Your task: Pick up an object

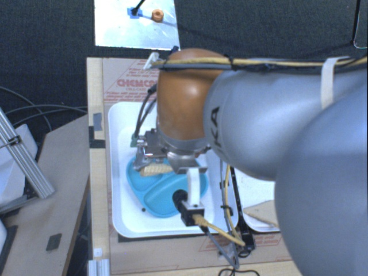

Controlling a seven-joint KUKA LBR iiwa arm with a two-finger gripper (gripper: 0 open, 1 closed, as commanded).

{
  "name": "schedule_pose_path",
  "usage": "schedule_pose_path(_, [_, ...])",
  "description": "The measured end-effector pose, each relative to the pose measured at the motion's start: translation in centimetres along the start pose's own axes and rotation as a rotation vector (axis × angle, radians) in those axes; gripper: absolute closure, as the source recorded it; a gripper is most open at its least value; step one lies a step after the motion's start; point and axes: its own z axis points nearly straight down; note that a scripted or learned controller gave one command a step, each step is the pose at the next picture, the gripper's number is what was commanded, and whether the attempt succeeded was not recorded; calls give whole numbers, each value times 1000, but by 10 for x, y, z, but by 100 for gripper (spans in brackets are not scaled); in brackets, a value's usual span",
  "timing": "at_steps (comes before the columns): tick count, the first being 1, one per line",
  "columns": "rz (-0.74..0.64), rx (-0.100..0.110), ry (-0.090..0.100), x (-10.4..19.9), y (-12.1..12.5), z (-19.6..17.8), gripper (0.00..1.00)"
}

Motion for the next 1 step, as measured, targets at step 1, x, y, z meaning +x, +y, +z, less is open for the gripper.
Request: schedule_pose_path(1, [1,-18,7,-12,-7,-128,100])
